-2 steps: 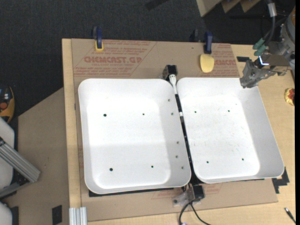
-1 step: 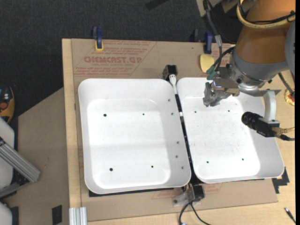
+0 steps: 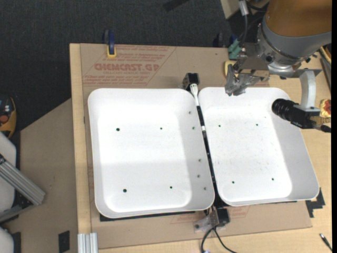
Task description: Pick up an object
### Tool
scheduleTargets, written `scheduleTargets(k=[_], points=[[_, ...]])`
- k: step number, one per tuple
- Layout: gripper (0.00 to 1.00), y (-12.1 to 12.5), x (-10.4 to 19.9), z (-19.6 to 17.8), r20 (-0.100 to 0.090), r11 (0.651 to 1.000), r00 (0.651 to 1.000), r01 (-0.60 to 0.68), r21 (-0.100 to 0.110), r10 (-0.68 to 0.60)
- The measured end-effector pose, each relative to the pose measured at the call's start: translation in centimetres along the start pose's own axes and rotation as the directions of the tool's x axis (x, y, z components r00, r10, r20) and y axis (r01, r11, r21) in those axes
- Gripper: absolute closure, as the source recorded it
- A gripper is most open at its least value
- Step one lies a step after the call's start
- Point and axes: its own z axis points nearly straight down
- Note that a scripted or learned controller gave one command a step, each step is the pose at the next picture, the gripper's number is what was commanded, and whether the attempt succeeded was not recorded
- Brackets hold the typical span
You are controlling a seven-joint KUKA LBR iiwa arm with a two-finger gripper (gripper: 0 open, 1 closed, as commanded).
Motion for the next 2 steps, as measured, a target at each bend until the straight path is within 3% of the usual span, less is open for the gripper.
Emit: scheduleTargets(k=[1, 2], points=[[1.00, 5.5, 4.2, 9.9, 0.001, 1.000, 1.000, -0.002, 0.018, 0.002], [1.00, 3.4, 5.7, 8.2, 0.001, 1.000, 1.000, -0.003, 0.014, 0.003]])
